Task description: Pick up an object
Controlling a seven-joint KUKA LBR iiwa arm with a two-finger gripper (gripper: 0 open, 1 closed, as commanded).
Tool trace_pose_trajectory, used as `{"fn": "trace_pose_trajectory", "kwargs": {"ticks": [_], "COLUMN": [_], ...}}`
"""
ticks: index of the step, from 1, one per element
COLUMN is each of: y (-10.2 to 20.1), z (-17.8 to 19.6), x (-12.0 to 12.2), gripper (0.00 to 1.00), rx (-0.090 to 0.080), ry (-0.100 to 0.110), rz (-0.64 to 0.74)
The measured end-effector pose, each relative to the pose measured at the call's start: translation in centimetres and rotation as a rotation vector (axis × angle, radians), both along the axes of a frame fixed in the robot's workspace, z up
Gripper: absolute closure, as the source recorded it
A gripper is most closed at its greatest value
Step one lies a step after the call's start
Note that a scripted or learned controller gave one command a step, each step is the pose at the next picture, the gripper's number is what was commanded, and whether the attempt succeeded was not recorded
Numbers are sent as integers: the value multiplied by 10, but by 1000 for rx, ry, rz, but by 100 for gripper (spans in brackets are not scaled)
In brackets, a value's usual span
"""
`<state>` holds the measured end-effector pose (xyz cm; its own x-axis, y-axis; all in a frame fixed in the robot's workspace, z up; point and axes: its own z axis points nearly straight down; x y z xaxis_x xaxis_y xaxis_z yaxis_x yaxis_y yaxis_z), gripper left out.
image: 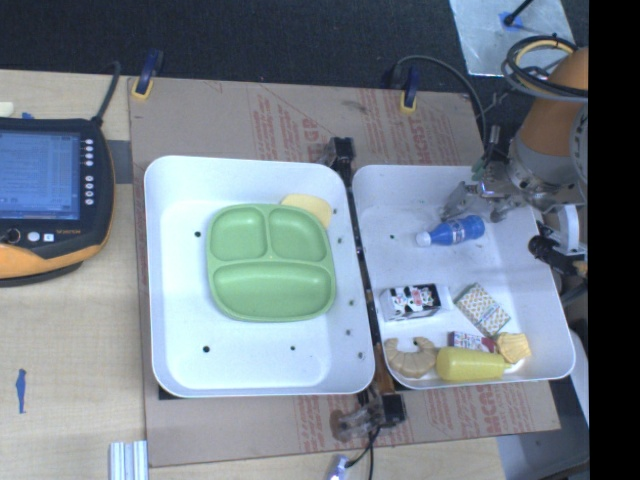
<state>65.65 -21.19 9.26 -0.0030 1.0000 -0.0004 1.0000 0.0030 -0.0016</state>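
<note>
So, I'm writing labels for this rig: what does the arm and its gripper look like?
The arm is grey with a rounded orange band above the wrist. Black cables loop around its upper part. The gripper is a small grey metal assembly with thin fingers, mounted below a pale grey wrist housing.

Bins (170,368): smooth white plastic, slight sheen.
Divided plate (270,263): matt green plastic.
Bottle (452,232): glossy blue plastic.
Bench sheet (250,118): matt brown cardboard.
Tabletop (70,368): pale wood finish.
</note>
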Motion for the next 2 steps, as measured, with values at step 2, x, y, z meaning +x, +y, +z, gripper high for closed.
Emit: {"fn": "trace_pose_trajectory", "kwargs": {"ticks": [2], "y": [71], "z": [15], "x": [-37], "gripper": [0], "rx": [-2], "ry": [1], "rz": [4]}}
